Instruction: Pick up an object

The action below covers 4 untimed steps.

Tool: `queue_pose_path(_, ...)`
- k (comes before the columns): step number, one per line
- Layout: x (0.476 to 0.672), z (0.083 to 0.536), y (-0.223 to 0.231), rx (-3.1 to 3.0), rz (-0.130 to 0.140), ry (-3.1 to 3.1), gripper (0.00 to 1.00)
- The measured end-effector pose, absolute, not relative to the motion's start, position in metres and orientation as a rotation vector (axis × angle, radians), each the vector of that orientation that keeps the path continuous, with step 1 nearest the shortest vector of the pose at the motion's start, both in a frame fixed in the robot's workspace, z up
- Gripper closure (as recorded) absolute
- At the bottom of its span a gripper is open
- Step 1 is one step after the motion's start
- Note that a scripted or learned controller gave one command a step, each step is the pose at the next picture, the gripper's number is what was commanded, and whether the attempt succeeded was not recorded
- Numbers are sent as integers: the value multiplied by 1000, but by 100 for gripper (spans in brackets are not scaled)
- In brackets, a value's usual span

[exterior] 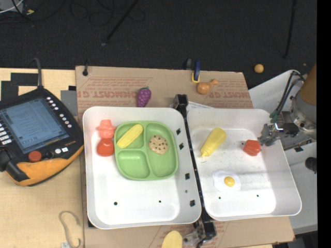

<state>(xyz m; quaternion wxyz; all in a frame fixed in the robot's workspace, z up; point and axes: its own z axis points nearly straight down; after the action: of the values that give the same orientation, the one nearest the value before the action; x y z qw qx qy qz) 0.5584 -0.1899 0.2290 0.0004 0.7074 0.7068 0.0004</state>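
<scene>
So: small red plastic block sits in the right white bin, touching the metal two-finger gripper at the rim; can't tell jaw state — centre over the block, descend straight, clear of the yellow mustard bottle.

Red printed lettering runs across the cardboard sheet under the two bins, in the upper middle of the frame. It appears upside down from this viewpoint and occurs twice, left and right. The word cannot be read with certainty. Text on the pendant screen, at left, is too small to read.
</scene>
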Motion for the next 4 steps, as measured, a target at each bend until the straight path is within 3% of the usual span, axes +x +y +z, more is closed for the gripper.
queue_pose_path(2,564,218,-77,2220,0,2229,100)
queue_pose_path(3,550,224,-79,2226,-2,2222,100)
queue_pose_path(4,560,235,-86,2223,-1,2221,100)
